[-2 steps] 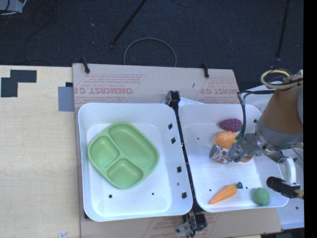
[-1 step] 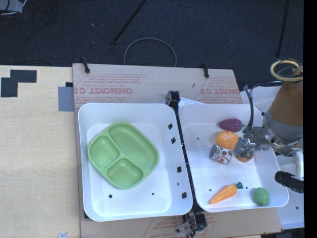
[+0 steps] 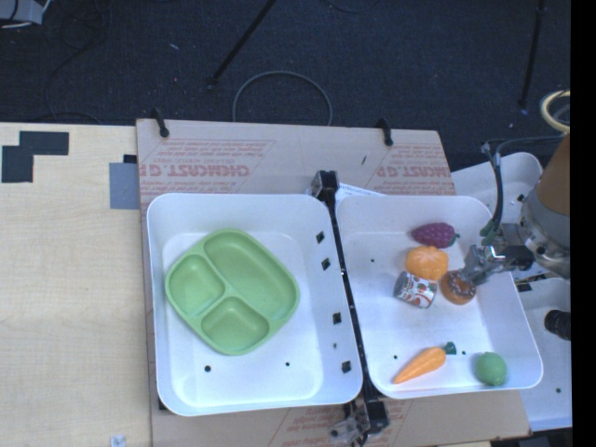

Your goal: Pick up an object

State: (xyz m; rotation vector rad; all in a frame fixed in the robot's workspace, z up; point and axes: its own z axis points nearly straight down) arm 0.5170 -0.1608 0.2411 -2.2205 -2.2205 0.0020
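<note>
The right bin (image 3: 391,222) holds a purple grape bunch (image 3: 434,235), an orange fruit (image 3: 426,262), a small tipped can (image 3: 415,291), a brown-orange round item (image 3: 457,289), a carrot (image 3: 420,364) and a green lime (image 3: 491,369). My gripper (image 3: 477,270) reaches in from the right and sits just above the brown-orange item, right of the orange fruit. Its metal tip overlaps that item's upper edge. How it stands on the item is too small to make out.
The left bin (image 3: 186,217) carries a green divided plate (image 3: 231,290). A black divider (image 3: 337,287) runs between the bins. Cardboard (image 3: 279,161) lies under both. A wooden bench top (image 3: 65,296) lies to the left.
</note>
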